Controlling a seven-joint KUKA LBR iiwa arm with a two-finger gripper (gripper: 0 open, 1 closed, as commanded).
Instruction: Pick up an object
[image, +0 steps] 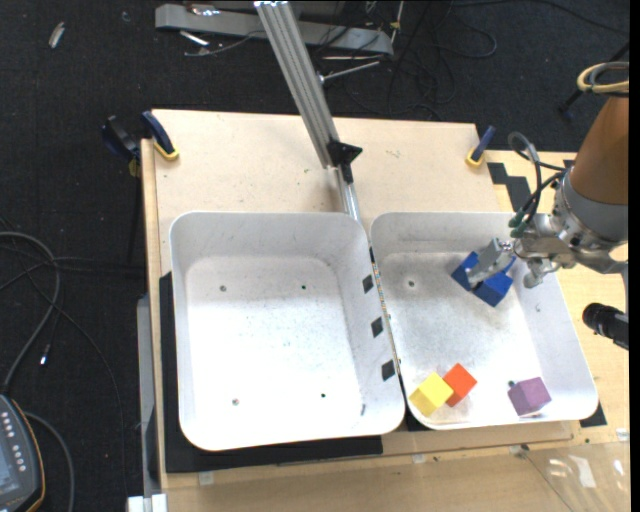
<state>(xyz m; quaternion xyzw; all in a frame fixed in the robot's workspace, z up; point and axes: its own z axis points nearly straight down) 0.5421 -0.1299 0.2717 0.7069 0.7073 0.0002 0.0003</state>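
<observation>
The pincer (487, 272) pinches the blue block (482, 280) over the right bin (565, 330); the grip looks near an edge, so it may slip out

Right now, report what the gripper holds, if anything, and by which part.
The gripper appears shut on the blue block, fingers clamping its upper end, over the right white bin.

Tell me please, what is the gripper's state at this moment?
Gripper: closed on the blue block, which sits between its fingers above the right bin.
</observation>
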